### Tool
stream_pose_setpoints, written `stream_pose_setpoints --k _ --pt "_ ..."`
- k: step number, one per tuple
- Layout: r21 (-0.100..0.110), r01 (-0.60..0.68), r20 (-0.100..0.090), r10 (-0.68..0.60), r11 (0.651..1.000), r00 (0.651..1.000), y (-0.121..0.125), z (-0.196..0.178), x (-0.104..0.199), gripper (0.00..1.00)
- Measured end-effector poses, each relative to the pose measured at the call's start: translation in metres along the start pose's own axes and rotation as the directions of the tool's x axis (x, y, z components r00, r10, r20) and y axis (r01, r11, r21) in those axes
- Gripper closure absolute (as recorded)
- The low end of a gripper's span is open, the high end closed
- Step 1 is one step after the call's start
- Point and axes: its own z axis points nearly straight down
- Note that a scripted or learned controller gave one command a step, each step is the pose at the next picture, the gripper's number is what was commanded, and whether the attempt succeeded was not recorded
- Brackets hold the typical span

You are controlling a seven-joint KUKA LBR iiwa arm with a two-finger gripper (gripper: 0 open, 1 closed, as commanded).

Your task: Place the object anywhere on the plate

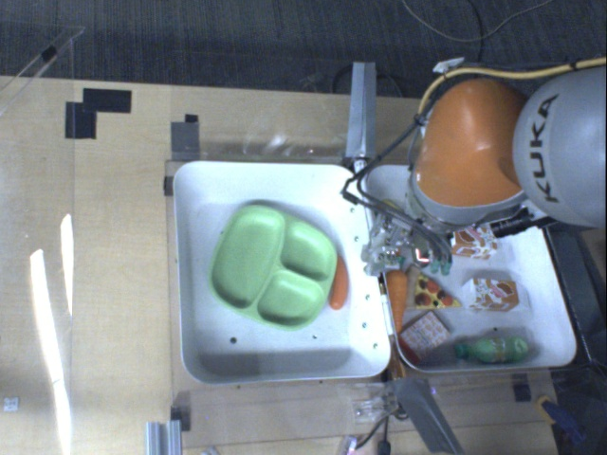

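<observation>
One carrot (pixel 338 285) lies just beside the green plate's (pixel 272 265) right edge (touching it, perhaps), not on it; the gripper (pixel 394 252) hovers over the bins' divide, grip state untellable; placing seems undone.

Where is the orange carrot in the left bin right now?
The carrot lies in the left bin, against the right edge of the green plate rather than on it, close to the divider between the bins.
</observation>
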Motion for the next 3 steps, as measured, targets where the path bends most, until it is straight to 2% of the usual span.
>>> stream_pose_setpoints --k 1,2,3 --pt "0.002 0.219 0.000 -0.219 0.976 0.976 -0.075 0.004 0.052 1.00" --pt "0.001 0.437 0.002 -0.437 0.899 0.899 -0.034 0.004 0.036 1.00" --pt "0.001 0.495 0.002 -0.495 0.869 0.869 -0.011 0.004 0.039 1.00"
